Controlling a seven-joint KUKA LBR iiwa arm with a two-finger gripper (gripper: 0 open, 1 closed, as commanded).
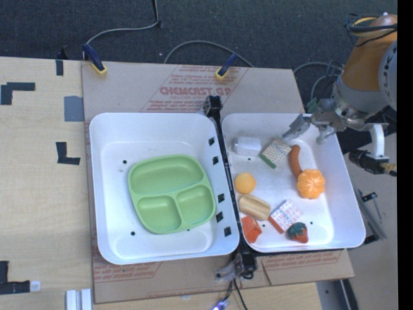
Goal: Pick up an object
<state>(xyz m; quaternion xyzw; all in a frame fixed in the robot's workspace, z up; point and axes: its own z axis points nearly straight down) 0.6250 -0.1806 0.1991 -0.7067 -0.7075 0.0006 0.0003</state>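
Toy foods, like the strawberry point(297, 232) and orange point(310, 183), lie in the right bin point(345, 192). Above its far corner hangs the gripper point(298, 129), touching nothing; how far it is open I cannot tell.

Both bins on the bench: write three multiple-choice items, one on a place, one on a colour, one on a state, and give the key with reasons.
1. Where does the divided tray lie?
A. in the left bin
B. in the right bin
C. on the cardboard outside the bins

2. What colour is that tray?
A. red
B. green
C. blue

3. Where is the gripper?
A. over the tray in the left bin
B. at the back edge of the right bin, near the sausage
C. outside the bins, over the wooden bench

Key: 1 A, the tray sits in the left bin. 2 B, it is pale green. 3 B, the gripper hangs at the right bin's back edge, just above the sausage.
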